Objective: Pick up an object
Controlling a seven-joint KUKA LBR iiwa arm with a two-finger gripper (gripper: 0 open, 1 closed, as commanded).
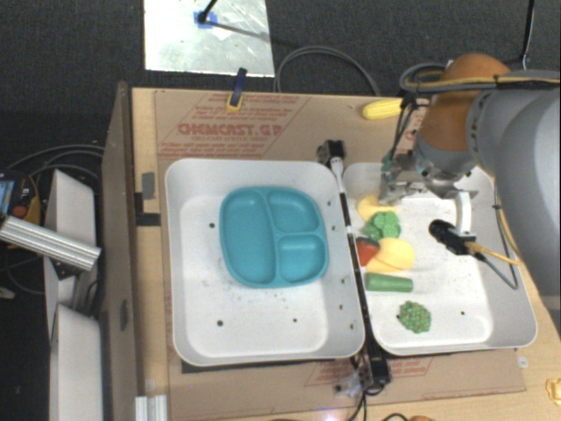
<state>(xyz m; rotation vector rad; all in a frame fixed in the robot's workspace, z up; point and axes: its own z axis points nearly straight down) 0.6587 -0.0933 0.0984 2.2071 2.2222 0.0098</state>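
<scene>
Toy foods (386,246) in right bin (500,323), brown bench (228,125), dark floor (61,60)

One fixed camera looks down aslant on both bins (263,178).

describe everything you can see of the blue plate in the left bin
The blue divided plate is a teal, smooth plastic-looking tray with rounded corners and three compartments: one large on the left side, two smaller on the right. It lies flat, right way up, near the middle of the left bin, turned slightly askew to the bin's walls. Nothing lies on it, and only the bin floor touches it.
</scene>
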